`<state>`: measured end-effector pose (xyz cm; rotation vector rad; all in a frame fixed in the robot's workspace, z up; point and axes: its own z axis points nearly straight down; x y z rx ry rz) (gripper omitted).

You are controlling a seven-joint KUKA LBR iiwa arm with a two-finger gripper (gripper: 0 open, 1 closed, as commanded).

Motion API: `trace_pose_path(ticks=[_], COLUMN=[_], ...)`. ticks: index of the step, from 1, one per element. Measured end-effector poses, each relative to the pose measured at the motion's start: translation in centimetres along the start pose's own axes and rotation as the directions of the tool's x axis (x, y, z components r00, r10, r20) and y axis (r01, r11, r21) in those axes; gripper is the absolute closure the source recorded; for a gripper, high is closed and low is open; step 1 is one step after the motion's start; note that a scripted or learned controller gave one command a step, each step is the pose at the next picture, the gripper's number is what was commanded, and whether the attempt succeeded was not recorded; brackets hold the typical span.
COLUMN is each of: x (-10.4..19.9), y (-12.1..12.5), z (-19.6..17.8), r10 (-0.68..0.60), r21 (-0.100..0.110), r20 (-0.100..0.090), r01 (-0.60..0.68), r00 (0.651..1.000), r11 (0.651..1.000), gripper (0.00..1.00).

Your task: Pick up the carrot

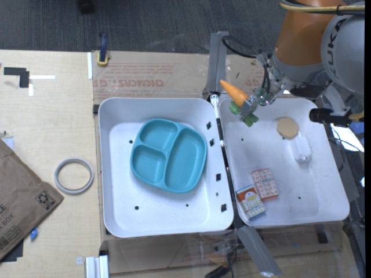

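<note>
My gripper (253, 101) was clamped on the carrot (234, 90), whose long axis ran off toward 10 o'clock, tip out.

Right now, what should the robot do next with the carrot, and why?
Probably lift a bit higher. The carrot looks pinched in the gripper, hanging above the right bin's back-left corner, close to its rim, so going up first keeps it from bumping.
</note>
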<state>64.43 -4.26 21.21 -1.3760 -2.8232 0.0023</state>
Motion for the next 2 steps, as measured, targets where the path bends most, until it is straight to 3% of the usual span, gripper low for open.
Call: trace_pose_path(ticks=[1,2], x=[4.1,-1.7], y=[1.9,-2.0], z=[-0.4,-4.4], r10=[0.456,0.152], r21=[0.002,-0.001], r20=[0.001,0.002], r01=[-0.456,-0.152], r00=[0.890,0.988], r11=[0.890,0.988], gripper=[1.00,1.00])
